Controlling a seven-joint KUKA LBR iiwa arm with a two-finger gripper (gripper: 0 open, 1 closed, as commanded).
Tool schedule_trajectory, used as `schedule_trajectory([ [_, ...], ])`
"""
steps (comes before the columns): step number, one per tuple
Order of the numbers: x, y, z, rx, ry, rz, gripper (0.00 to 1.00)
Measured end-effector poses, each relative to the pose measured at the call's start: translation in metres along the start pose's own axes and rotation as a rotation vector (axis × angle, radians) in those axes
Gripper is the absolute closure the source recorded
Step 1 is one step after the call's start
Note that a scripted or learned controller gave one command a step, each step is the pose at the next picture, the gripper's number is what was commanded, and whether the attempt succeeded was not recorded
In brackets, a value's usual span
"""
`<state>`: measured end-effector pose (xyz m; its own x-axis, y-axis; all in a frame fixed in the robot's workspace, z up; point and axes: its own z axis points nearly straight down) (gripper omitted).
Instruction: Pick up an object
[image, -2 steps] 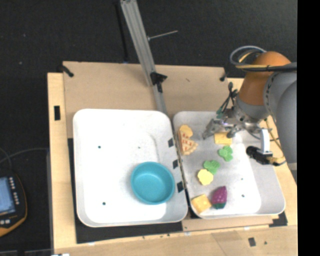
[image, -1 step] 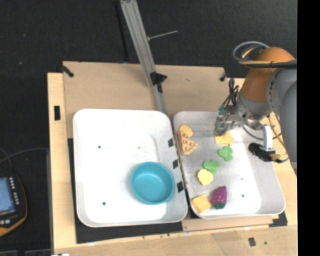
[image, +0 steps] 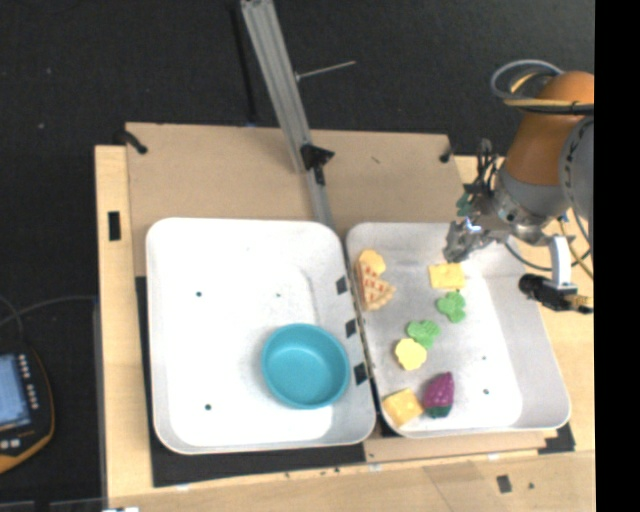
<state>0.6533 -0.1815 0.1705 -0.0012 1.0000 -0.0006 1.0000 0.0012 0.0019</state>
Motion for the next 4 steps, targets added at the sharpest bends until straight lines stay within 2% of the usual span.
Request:
schedule_trajectory([
  [1,-0.001,0.001,-0.031,0.000,0.001,-0.001,1.00],
  [3,0.084,-0.038,-0.060,0.001,0.003,-0.005,1.00],
  [4,0.132,-0.067,-0.055,0.003,0.001,-0.004,1.00],
])
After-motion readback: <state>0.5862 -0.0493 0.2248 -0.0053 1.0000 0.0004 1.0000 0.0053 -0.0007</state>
